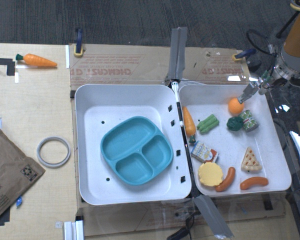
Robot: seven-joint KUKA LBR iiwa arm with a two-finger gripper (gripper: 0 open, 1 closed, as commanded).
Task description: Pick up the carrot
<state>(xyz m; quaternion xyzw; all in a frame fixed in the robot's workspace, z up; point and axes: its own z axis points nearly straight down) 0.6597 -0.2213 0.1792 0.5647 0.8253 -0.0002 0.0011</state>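
Camera view looks down on the counter [30,99], a pale wood surface with a cardboard sheet [140,64] under two white bins. Left bin [90,109] holds a blue divided plate [136,150]. Right bin [277,149] holds a scatter of toy food. The arm [294,44] comes in at the upper right, and its gripper [250,91] sits low over the bin's far right corner, tips just beside an orange ball [235,106]; how far the gripper stands open cannot be told, and nothing is seen in its hold.

The carrot [189,121] lies in the right bin against its left wall, well apart from the gripper. A second carrot [37,60] rests on the counter at far left, outside both bins. Near it lies a tape ring [53,151]. In the right bin sit a yellow round [210,174], two sausages [225,180] [253,182], a waffle wedge [250,160], a small carton [203,152], broccoli [234,124] and a green pod [208,124].
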